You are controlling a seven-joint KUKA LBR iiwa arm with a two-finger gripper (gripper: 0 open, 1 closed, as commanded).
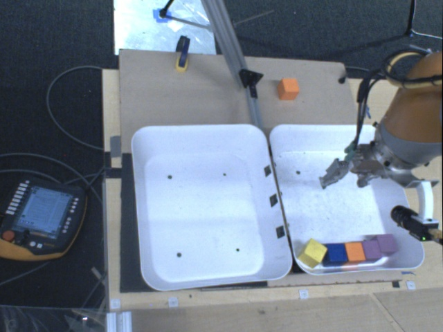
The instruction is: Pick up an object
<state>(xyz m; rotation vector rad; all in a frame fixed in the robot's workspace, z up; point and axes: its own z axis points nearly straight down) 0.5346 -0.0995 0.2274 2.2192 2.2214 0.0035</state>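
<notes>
Nothing has been picked up yet, so the whole job is still ahead of you. The gripper hangs over the middle of the right bin, its grey fingers spread apart with nothing between them.

The things to choose from lie in a row along that bin's near edge: a yellow block tilted at the left end, then a blue block, an orange block and two purple blocks running toward the near right corner. They sit touching one another and against the wall, well apart from the gripper. Another orange cube rests on the bench beyond the bins, near its far edge. The left bin holds none of them.

The fingers are small and seen at a slant, so they look spread, but you should not lean on that. The arm is cut off at the right edge, and whether the purple pieces are two blocks or one is hard to judge.
</notes>
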